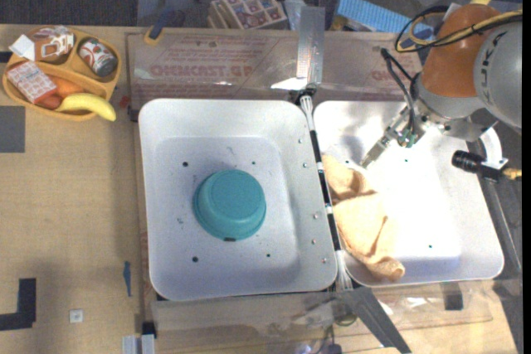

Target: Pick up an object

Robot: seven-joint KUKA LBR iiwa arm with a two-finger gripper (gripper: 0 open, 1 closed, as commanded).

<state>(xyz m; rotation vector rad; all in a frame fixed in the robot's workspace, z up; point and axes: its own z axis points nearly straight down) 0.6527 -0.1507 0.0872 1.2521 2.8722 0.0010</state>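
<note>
Lying crumpled against the left wall of the right bin: a pale yellow cloth, running from mid-frame down toward the bin's lower left corner, its lower end bunched near the rim. Untouched by the arm, with nothing gripping it.

Just above and to the right of the cloth's upper end: the gripper, slender and dark, slanting down-left from the wrist, tip near the cloth but apart from it. Too small and blurred to tell whether spread or closed; nothing seen between its tips. Behind it, toward the upper right of the frame, the grey arm with its orange band, draped with black and yellow cables.

In the left bin, near the centre: a teal bowl, turned upside down, well apart from the cloth and separated from it by the two bin walls.

At the upper left of the frame, on the wooden bench: a yellow tray holding toy food, with a banana at its lower edge. Along the top of the frame, beyond the bins: clutter of boxes and a blue ribbed piece.
</note>
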